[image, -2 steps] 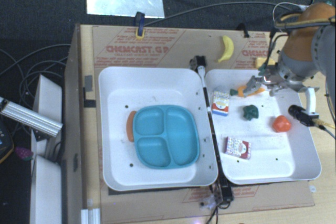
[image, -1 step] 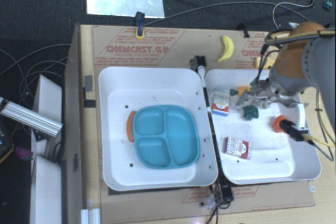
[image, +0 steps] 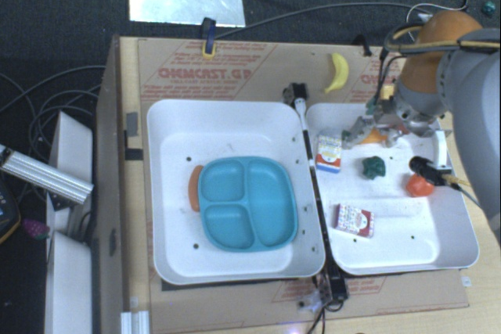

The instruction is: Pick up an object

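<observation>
My gripper (image: pixel 366 129) hangs over the back of the right bin (image: pixel 450 246), reaching in from the right below the orange-banded wrist. A small orange object (image: pixel 376 139) lies right under it, partly hidden. Near it in that bin are a white and red carton (image: pixel 329 153), a dark green lump (image: pixel 374 167), a red-orange piece (image: pixel 419 186) and a red and white box (image: pixel 354 220).
The left bin (image: pixel 168 129) holds a blue divided plate (image: pixel 247 202) with an orange sausage-shaped item (image: pixel 192 188) at its left side. A yellow banana (image: pixel 338 73) lies on the bench behind the bins. The bins' shared wall (image: pixel 311 168) runs just left of the carton.
</observation>
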`<state>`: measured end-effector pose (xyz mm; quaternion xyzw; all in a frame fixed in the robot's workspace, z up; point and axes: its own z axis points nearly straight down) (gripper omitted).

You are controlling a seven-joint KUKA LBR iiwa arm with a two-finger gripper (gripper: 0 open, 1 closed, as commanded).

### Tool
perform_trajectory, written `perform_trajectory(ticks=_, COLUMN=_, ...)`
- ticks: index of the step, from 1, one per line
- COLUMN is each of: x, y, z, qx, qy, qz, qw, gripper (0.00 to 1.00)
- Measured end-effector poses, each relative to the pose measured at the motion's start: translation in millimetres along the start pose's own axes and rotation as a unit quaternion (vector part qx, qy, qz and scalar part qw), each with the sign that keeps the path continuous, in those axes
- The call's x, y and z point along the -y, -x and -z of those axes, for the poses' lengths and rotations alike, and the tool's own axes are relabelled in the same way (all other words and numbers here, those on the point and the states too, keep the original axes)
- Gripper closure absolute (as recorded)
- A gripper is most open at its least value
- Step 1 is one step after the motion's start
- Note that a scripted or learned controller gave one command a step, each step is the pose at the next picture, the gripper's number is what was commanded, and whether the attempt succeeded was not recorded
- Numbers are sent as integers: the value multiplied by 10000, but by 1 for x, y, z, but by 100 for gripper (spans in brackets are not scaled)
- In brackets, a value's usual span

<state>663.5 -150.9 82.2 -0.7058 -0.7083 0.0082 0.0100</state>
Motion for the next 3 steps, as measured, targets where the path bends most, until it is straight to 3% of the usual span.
perform_trajectory(ticks=1, x=49, y=3, z=1, qx=16, qy=135, qz=-7, qw=9999, gripper=0)
perform_trajectory(ticks=2, x=49, y=3, z=12, qx=20, qy=151, qz=0, qw=9999, gripper=100)
perform_trajectory(ticks=3, x=90, y=-72, z=101, qx=9, qy=152, qz=4, qw=9999, gripper=100)
